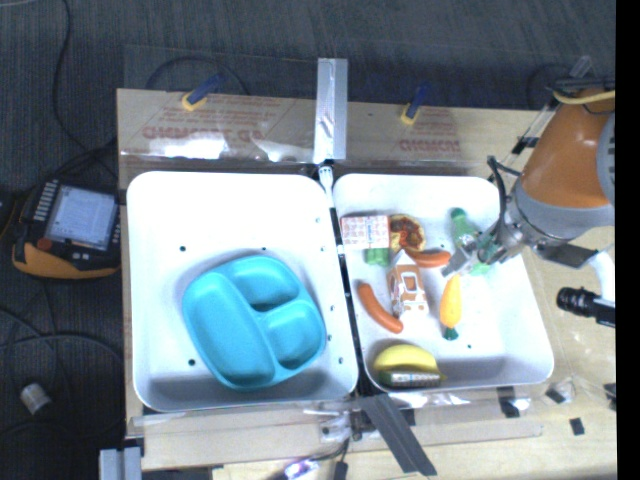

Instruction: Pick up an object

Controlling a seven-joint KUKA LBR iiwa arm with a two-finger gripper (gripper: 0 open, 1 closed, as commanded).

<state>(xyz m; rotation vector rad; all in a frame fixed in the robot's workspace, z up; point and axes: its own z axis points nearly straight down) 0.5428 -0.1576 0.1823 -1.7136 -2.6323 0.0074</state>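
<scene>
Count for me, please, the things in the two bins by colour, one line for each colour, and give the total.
Blue: 1, the divided tray in the left bin.
Orange or red: 2, two sausages.
Yellow: 2, a corn-like piece and a banana-like piece.
Green: 1, a bottle-like thing by the claw.
Mixed print: 3, two small boxes and a brownish snack.
Total: 9.

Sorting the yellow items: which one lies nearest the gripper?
The slim yellow corn-like piece, just below the gripper; the fatter yellow banana lies by the bin's front wall.
</scene>
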